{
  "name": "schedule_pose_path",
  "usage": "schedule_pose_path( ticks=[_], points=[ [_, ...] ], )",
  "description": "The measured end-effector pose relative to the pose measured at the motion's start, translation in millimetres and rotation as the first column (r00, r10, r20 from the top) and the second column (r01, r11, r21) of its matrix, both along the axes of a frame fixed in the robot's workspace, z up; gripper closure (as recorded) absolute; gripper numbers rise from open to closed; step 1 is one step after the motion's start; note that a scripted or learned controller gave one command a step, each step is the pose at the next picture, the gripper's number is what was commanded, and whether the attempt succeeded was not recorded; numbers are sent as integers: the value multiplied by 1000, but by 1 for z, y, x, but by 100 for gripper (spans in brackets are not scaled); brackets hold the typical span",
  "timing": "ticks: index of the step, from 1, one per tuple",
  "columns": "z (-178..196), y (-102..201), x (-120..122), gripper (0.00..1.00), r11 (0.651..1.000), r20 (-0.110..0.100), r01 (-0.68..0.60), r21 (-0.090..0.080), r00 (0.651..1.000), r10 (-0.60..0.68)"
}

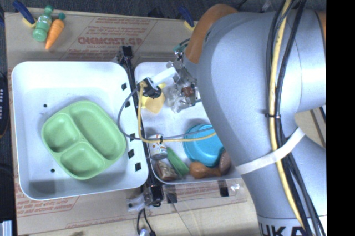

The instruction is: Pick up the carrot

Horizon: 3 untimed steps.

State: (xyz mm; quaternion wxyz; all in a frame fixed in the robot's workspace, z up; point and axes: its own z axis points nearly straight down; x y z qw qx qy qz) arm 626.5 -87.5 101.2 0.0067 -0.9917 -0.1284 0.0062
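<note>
At the upper left of the frame, on the brown cardboard [111, 40] outside both bins, a blue clip [23, 11] lay at the edge, with a green toy bottle [41, 26] just right of it. The carrot [54, 34] lay touching that bottle's right side, orange with a green top, its tip pointing down and left, well apart from the gripper. Below them the left bin [28, 174] held a pale green divided plate [83, 137], turned at a slant. Black cables ran along the seam between the bins. In the right bin [145, 71], a yellow object [152, 103] sat near the upper left corner, and the gripper [178, 90] hung just right of it, over the upper part of that bin; whether it was spread or pressed together could not be told, and nothing could be seen pinched in it. Lower in the same bin lay a blue bowl [201, 143], a green piece [177, 162] and an orange-brown piece [202, 170] near the bottom wall. The grey arm [249, 90] covered the right side of the frame.
</note>
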Motion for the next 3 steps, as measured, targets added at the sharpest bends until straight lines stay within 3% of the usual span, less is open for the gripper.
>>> schedule_pose_path(
  ticks=[1, 2, 3],
  points=[
    [94, 14, -40, 100, 999, 12, 45, -6, 999, -45],
    [165, 31, -61, 100, 992, 10, -123, -8, 992, 123],
    [163, 31, -62, 0, 992, 6, -123, -7, 992, 123]
  ],
)
